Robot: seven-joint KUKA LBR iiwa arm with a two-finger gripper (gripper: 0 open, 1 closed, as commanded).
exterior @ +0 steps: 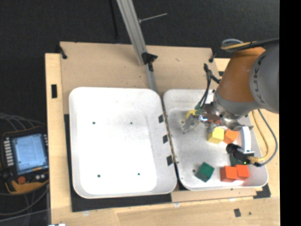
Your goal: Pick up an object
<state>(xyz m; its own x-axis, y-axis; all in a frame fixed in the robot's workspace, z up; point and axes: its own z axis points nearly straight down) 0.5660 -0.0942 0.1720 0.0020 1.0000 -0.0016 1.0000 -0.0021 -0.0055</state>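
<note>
Camera view: arm reaches from the right, tool [192, 121] low in the right bin [188, 98], likely set to grasp. Grip state: cannot tell. Yellow block [217, 135], orange block [231, 136], green block [204, 172], red block [234, 173] lie nearby.

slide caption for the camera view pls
KUKA arm's gripper low in the right bin near yellow, orange and green blocks.

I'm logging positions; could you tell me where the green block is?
The green block lies near the right bin's front edge, left of the red block.
</note>
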